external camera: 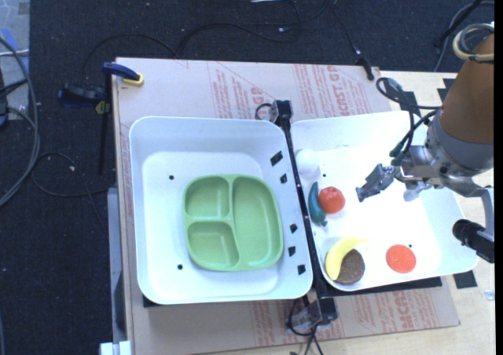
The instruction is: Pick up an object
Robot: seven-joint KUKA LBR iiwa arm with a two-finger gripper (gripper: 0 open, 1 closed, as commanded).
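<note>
- Two shallow white bins are set side by side on the bench: the left bin point(149, 212) and the right bin point(440, 228).
- One green divided plate point(233, 221), with three compartments, is seated in the middle of the left bin.
- Five loose objects are counted in the right bin, all in its left and near portions.
- One banana point(338, 251) is found near the bin's near-left corner. It is yellow and curved; its long axis is run from near-left to far-right.
- One brown round object point(351, 268) is placed touching the banana on its near-right side.
- One red-orange ball point(332, 199) is located just beyond the banana, towards the far side.
- One teal curved piece point(315, 204) is set against the left of that ball, its long axis run near to far along the bin's left wall.
- One flat orange-red disc point(401, 258) is positioned to the right of the banana, apart from it.
- The gripper point(371, 186) is held above the right bin, to the right of the red-orange ball, pointed left. Nothing is seen between its fingers; whether they are spread or pressed together cannot be told.
</note>
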